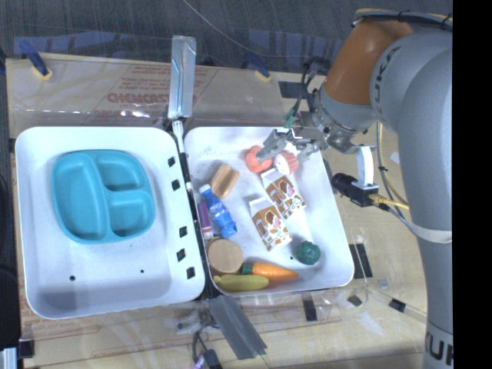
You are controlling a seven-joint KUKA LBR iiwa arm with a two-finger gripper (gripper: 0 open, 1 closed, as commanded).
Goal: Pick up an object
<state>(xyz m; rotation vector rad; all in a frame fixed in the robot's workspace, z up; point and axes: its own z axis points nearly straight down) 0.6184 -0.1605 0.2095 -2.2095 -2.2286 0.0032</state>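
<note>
My gripper point(290, 145) hangs over the far side of the right bin point(338, 241), its two silver fingers spread open. Just below the left finger point(273, 141) lies a salmon-red toy point(257, 159), and a small red-and-white round piece point(286, 163) sits between the fingertips' line and the bin floor. Nothing is held between the fingers. Two printed cartons point(282, 191) point(269, 224) lie in a row nearer the front.
Also in the right bin: a tan block point(224, 180), a blue bottle point(221, 216), a round tan disc point(224, 256), a green ball point(307, 252), a carrot point(273, 270) and a yellow banana point(241, 283). The left bin point(46, 290) holds a blue divided plate point(104, 194).
</note>
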